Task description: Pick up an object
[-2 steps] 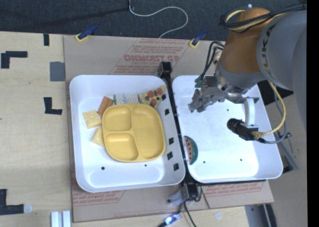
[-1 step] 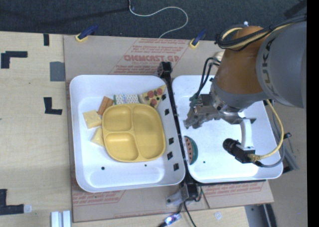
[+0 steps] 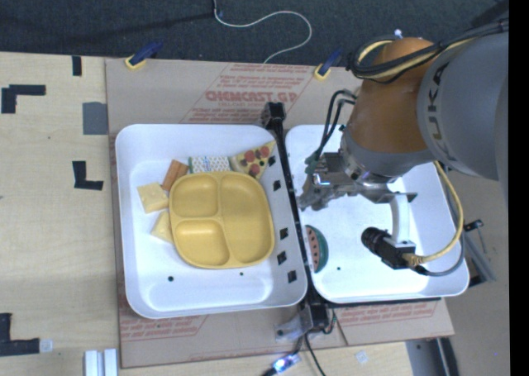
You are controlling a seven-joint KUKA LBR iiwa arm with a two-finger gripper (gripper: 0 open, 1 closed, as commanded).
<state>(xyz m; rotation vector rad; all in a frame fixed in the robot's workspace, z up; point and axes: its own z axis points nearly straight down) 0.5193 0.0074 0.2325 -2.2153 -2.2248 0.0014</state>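
Camera view, nearest edge: we see the front rim of the left bin (image 3: 207,306) and the right bin (image 3: 388,290), side by side, sharing a black divider (image 3: 289,226).
Round piece: a small green-and-red disc, like a watermelon slice (image 3: 316,248), lies in the right bin hard against the divider; we take it as the likeliest thing to pick.
Yellow plate: a divided yellow plate (image 3: 221,219) sits in the left bin, covering most of its floor.
Small items: a tan cracker-like piece (image 3: 153,197), an orange stick (image 3: 174,173) and a pizza-like wedge (image 3: 252,159) lie beyond the plate, partly tucked under its rim.
Gripper: the gripper (image 3: 326,188) hangs over the right bin near the divider, above and just beyond the disc; we cannot tell how it is set, and we see nothing carried.
Arm: the grey and orange arm (image 3: 397,110) fills the far right of the bin.
Risk: the disc sits so close to the divider that we judge a descent could strike the wall or skid off the flat piece.
Risk, second: the left-bin items are overlapped by the plate, so a grab there could catch its rim instead.
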